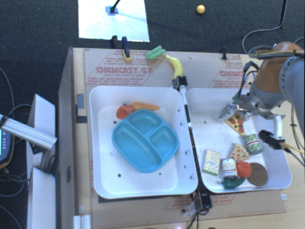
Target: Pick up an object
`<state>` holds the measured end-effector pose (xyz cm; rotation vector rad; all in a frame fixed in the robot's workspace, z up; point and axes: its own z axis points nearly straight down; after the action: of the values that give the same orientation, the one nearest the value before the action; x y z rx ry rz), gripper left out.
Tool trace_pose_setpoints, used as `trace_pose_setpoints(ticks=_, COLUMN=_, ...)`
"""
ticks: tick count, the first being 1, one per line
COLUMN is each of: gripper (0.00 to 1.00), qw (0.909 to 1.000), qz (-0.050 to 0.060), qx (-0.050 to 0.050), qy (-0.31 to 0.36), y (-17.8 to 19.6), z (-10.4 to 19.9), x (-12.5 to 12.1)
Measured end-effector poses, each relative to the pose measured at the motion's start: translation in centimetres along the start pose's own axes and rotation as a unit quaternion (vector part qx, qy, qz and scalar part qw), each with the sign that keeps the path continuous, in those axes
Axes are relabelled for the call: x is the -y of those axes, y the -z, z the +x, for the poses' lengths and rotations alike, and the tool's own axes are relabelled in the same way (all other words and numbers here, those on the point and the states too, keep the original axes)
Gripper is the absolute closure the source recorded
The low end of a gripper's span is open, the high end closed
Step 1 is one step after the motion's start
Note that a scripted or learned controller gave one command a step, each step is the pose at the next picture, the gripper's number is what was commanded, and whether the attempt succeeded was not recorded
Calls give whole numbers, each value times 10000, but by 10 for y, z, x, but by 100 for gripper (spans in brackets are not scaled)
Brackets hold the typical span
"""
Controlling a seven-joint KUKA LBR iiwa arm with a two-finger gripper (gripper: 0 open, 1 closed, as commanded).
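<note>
Two white bins (143,190) are sitting side by side; the gripper (234,109), grip unclear, is hovering at twelve o'clock of the pizza slice (236,124), needing a centred descent.

A pizza slice (235,123), perhaps tilted, lies flat in the right bin (209,104).

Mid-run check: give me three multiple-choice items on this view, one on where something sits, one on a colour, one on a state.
1. Where is the divided plate?
A. left bin
B. right bin
C. on the floor

2. What colour is that plate?
A. red
B. blue
C. white

3. How does the tool stand to the pizza slice?
A. lifting it clear of the bin
B. low over the right bin, just above the slice
C. over the left bin

Answers: 1 A, it lies on the left bin floor. 2 B, it is light blue. 3 B, the slice lies flat on the right bin floor under the tool.
</note>
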<state>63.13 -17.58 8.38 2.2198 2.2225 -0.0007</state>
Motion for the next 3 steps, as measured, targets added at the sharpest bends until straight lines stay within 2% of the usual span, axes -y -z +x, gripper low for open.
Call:
trace_pose_setpoints(ticks=1, gripper=0, qw=10000, qz=-20, qx=5, qy=3, y=61, z=-7, x=10)
trace_pose_setpoints(ticks=2, gripper=0, qw=10000, qz=-1, qx=-2, qy=-1, y=0, z=-11, x=15)
trace_pose_setpoints(ticks=3, gripper=0, qw=10000, qz=-7, qx=-1, qy=1, y=1, z=-7, x=42)
